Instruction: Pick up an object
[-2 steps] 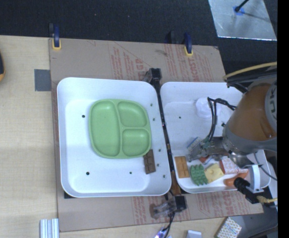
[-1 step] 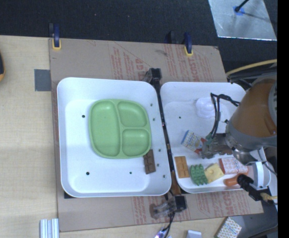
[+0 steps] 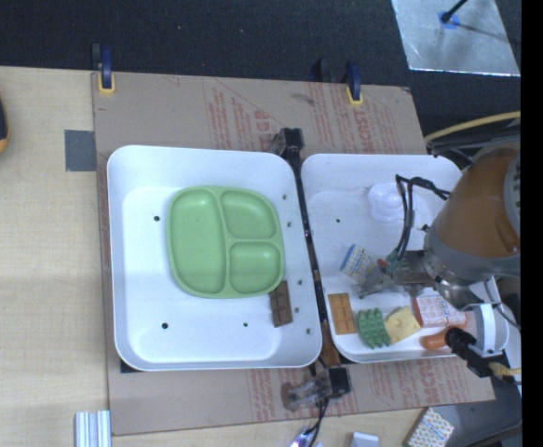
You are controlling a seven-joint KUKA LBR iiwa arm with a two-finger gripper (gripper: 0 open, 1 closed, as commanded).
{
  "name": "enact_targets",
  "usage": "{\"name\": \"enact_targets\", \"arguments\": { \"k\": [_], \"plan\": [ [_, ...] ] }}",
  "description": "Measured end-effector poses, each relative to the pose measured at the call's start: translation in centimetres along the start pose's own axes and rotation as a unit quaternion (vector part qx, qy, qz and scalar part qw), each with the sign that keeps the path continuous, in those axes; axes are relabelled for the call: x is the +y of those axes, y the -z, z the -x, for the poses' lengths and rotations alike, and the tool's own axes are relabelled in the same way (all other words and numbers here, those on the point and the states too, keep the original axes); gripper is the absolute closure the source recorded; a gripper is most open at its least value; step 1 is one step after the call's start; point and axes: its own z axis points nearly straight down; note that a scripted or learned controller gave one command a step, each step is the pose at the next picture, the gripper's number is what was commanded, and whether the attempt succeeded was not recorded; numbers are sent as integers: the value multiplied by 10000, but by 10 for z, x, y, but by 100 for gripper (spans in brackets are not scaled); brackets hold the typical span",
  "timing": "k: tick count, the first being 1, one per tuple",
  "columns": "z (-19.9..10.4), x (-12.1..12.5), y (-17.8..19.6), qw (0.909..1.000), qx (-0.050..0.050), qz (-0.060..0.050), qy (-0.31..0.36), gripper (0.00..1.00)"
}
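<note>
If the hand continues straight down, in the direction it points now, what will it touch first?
Probably the small blue-and-white packet or the bare floor of the right bin beside it. The hand seems to hang just right of that packet, but depth from this slanted view is unclear.

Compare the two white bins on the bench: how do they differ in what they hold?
The left bin holds a green divided plate and a brown block; the right bin holds many small items. The gripper works over the right bin, not the left bin. Both are shallow and white.
</note>
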Motion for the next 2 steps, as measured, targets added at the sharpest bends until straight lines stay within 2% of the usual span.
{"name": "enact_targets", "arguments": {
  "k": [1,2],
  "plan": [
    [-21,47,-9,10000,-3,35,19,0],
    [-19,45,1,10000,-1,9,5,100]
  ]
}}
